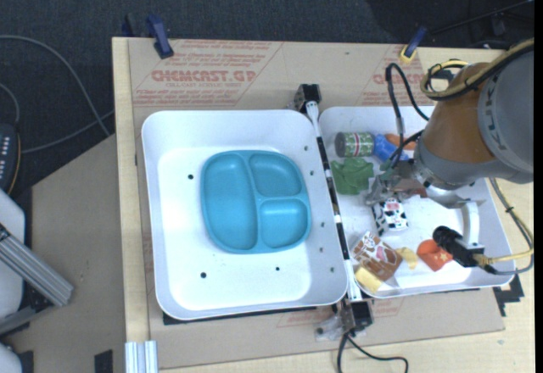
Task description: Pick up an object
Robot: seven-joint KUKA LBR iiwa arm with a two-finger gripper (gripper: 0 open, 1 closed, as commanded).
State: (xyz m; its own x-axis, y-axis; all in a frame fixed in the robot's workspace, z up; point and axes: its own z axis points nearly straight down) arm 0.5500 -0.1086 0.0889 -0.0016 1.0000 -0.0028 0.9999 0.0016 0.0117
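- Over the right bin (480, 276), the gripper (392, 190) hung low among the clutter, at about 12 o'clock from a small black-and-white toy (391, 216); how the jaws stood could not be told.
- A green toy (351, 174) lay at 9 o'clock from it and a can (355, 143) at 11 o'clock, so a closing grasp risked pinching 2 things or nudging 1 aside.
- At 9 o'clock, the left bin (165, 193) held a blue divided plate (254, 199), well apart.

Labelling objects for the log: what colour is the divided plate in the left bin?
Light blue, plain. The divided plate shows best in the camera view, lying in the left bin.
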